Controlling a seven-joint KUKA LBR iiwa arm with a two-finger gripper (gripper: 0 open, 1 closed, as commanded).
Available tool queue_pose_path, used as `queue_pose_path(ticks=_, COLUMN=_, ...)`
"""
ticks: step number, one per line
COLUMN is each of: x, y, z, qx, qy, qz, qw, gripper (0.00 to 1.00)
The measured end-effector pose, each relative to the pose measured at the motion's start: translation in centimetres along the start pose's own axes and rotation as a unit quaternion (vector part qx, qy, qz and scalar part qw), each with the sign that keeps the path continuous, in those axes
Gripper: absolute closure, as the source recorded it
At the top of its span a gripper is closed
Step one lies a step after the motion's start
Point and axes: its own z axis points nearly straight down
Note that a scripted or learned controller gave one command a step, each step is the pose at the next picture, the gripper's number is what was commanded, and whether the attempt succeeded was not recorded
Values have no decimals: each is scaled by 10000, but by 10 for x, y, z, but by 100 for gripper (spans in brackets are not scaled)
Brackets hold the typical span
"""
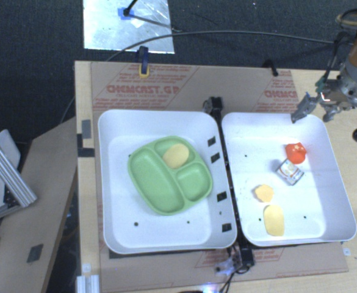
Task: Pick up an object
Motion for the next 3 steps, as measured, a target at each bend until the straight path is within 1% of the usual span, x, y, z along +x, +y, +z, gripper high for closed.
queue_pose_path(ticks=1, x=4, y=7, z=45, qx=2, qy=2, qz=-3, qw=10000, gripper=0)
queue_pose_path(ticks=2, x=6, y=9, z=85, qx=1, qy=0, qz=-5, qw=10000, gripper=0)
queue_pose_path(ticks=3, x=6, y=10, z=72, qx=-33, qy=-12, qz=-17, qw=10000, gripper=100)
